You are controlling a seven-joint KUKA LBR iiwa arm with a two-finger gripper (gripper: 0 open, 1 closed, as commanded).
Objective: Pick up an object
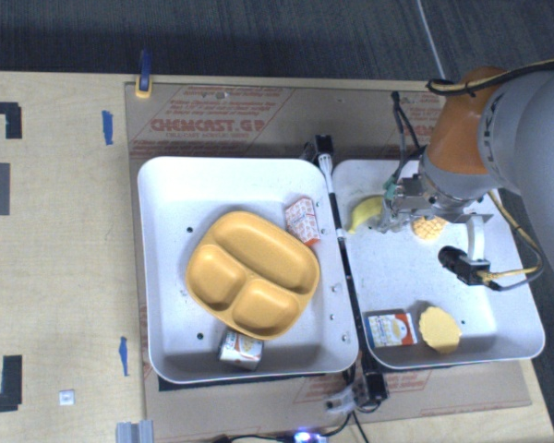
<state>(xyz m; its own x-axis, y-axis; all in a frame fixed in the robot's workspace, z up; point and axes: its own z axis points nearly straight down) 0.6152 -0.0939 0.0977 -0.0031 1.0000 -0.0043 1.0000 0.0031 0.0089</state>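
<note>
Left bin (162, 247): fills the centre-left of the frame and holds 3 things.
Yellow tray (251, 272): 3 compartments, lying in the middle of the left bin.
Red-and-white packet (302, 220): upper right of the left bin, just beside the tray's edge.
Small carton (240, 350): bottom of the left bin, partly under the tray's lower rim.
Right bin (508, 330): centre-right of the frame.
Banana (365, 213): upper left of the right bin, just left of the gripper.
Gripper (408, 209): low over the right bin's upper part; whether it is apart or together cannot be told.
Waffle-like piece (428, 227): just right of the gripper.
Label packet (391, 329): lower left of the right bin.
Yellow chunk (439, 329): touching the label packet's right side.
</note>
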